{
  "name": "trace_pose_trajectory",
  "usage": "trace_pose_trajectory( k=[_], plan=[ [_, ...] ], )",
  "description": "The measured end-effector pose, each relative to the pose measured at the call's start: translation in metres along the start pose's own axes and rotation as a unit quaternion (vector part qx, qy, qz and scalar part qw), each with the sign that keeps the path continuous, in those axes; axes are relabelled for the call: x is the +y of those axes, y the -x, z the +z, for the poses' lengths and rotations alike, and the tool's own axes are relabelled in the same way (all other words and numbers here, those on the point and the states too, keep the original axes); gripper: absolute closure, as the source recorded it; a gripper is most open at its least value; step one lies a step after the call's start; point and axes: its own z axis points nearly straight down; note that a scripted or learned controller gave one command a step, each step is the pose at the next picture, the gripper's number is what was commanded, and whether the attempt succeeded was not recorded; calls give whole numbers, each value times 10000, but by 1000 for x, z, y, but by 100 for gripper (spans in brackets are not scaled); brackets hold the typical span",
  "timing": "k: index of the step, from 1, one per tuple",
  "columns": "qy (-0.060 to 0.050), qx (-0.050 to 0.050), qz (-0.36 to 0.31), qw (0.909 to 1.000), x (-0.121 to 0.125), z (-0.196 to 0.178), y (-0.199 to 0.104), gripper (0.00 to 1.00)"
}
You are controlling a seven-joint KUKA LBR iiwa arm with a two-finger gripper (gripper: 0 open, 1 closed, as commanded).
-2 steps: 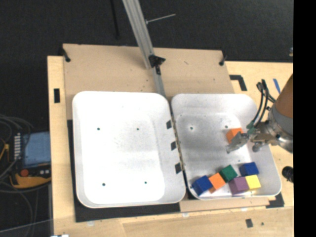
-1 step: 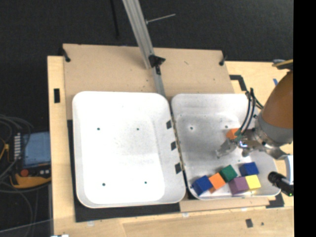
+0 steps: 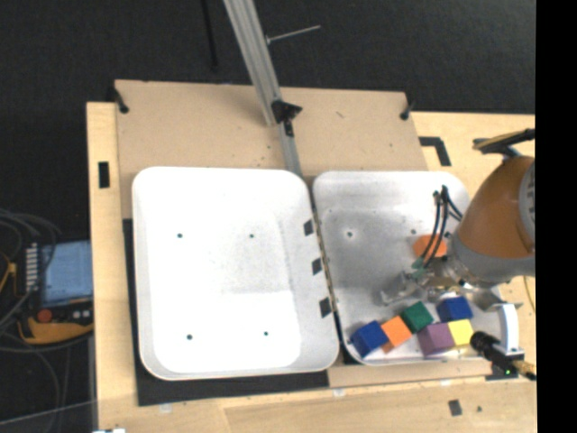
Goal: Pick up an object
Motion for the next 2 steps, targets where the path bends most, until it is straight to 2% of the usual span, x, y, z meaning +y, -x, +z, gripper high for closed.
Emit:
trace_pose_trajectory(
  k=[1, 2],
  plan=[
    [53, 5, 20, 10000, 3, -14, 0, 100],
    [55, -4, -21, 10000, 2, -58, 2, 100]
  ],
)
